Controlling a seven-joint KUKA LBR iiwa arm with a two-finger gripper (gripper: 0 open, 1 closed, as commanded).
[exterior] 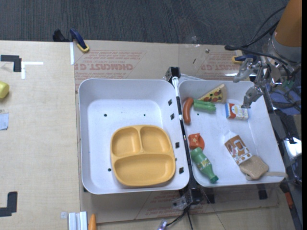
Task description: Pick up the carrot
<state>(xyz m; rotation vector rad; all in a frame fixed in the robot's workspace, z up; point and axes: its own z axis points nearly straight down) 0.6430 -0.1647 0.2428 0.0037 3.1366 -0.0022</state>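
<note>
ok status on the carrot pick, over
Gripper over right bin's far right, above small carton. Carrot untouched by left wall. Green item touching it.

two white bins [91, 143] sit on a tan bench [38, 143]. the divided plate [143, 155] is mustard yellow. the carrot [187, 110] is orange-red, the bottle [204, 165] green, the pizza slice [214, 94] yellow with red spots. a small carton [236, 111] is white, blue and red. the packet [238, 150] is brown and white, the bread [253, 167] tan. the arm [290, 18] shows an orange band.
</note>
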